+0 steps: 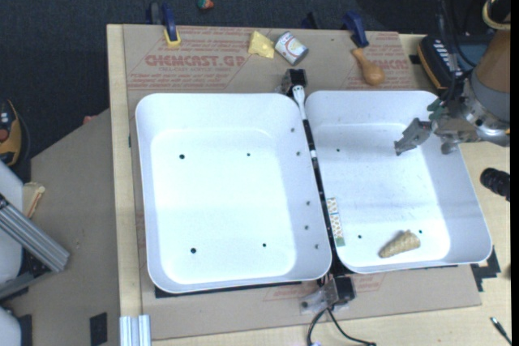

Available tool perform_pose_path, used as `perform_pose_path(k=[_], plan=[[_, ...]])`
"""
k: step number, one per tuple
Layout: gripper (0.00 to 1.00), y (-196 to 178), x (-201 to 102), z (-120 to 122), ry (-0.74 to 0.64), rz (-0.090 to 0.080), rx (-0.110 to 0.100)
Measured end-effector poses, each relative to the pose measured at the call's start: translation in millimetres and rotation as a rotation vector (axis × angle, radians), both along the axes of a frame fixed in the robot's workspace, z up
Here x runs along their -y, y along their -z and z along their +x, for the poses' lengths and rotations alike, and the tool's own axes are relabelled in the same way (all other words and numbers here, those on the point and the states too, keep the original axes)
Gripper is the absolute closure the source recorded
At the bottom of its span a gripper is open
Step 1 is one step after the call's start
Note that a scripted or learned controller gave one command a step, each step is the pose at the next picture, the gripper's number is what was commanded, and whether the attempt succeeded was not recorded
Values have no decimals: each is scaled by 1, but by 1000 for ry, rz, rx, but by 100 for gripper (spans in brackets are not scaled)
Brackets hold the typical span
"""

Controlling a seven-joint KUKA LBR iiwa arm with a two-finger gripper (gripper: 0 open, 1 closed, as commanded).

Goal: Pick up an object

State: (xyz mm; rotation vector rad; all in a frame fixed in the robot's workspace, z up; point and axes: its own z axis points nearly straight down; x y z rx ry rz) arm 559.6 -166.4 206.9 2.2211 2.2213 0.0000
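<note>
Camera view, slanting down on a brown board surface [243, 61] printed with red lettering, two shallow white bins side by side on it. Landmark: the right bin [454, 198].

In the near part of the right bin, close to its front wall: a small tan cone-shaped object [401, 244], lying on its side, tip toward the bin's right wall. Nothing touching it.

Over the far right part of the right bin: the gripper [430, 139], reaching in from the right on the grey arm [496, 85]. Fingers [409, 138] spread apart, open, nothing between them (one dark finger pointing toward the bin's middle, the other beside it nearer the right wall). Well apart from the cone-shaped object, which lies toward the opposite, near end of the bin.

Left of the right bin, touching along the shared edge: the left bin [162, 126], a few small dark dots on its floor.

Beyond the far wall of the right bin, on the board: a tan wooden piece [369, 69] with a rounded end, a small white-and-grey block [290, 48], a yellow wedge [260, 45]. Blue clamps [170, 23] at the board's far edge.

Along the seam on the right bin's left wall: a narrow patterned strip [334, 221].
</note>
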Motion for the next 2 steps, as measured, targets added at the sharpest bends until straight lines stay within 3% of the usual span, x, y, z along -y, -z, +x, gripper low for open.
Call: perform_pose_path(k=[1,2], plan=[[0,-268,-22,-37,-3,-5,21],[0,-264,-111,-53,-10,3,-1]])
